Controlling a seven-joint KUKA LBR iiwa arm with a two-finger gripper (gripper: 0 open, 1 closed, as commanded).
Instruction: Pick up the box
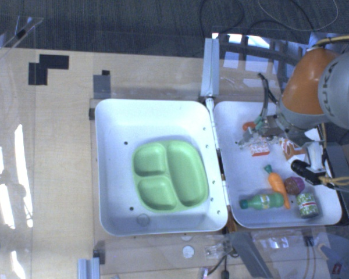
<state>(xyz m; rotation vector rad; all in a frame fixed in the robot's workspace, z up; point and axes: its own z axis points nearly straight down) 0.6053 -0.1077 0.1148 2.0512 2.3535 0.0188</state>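
Just below end effector [257, 129], box [260, 149], right bin [232, 156]

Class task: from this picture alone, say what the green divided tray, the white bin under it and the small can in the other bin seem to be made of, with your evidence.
Green tray: probably moulded plastic, matte; soft rounded compartment edges, even colour.
White bin: likely plastic, smooth, slightly glossy; pale sheen along its rounded walls.
Can: possibly metal or toy plastic; the green label hides the surface, too small to settle.
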